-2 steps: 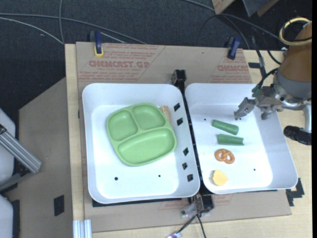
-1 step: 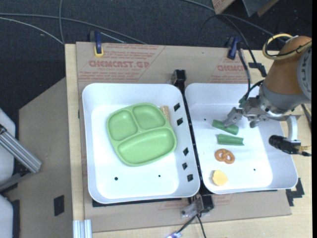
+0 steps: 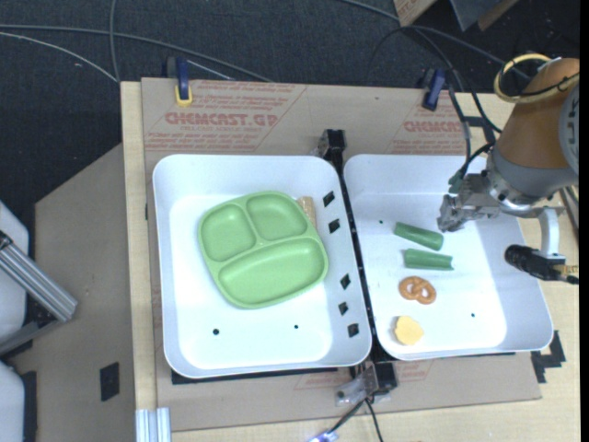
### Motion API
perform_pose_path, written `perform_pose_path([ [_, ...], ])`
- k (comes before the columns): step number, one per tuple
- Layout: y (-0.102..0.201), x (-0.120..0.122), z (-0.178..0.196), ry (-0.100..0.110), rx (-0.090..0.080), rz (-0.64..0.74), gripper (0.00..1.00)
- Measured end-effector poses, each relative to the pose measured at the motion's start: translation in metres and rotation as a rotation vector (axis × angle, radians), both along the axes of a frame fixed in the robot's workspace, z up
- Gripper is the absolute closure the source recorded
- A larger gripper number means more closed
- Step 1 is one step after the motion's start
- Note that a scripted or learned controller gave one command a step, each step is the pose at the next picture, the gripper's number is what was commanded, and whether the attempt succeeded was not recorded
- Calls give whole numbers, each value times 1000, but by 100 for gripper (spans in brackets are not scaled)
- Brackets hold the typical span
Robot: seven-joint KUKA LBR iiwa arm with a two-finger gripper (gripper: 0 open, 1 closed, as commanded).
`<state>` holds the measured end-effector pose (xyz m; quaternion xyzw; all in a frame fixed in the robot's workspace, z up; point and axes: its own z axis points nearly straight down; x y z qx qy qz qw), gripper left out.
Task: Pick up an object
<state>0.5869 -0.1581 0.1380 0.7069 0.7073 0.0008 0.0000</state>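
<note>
The right white bin holds a green piece, a darker green piece just below it, an orange pretzel and a yellow chunk. My gripper hangs over the bin's upper part, just right of the upper green piece and close to it. Nothing shows between its tips. The arm, with its orange band, comes in from the right.
The left bin carries a green divided plate with a small tan item at its upper right edge. Black clips line the wall between the bins. A black fitting sticks out over the right bin's right side.
</note>
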Motion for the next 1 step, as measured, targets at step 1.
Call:
perform_pose_path([
  [1, 3, 9, 48, -5, -2, 1, 100],
])
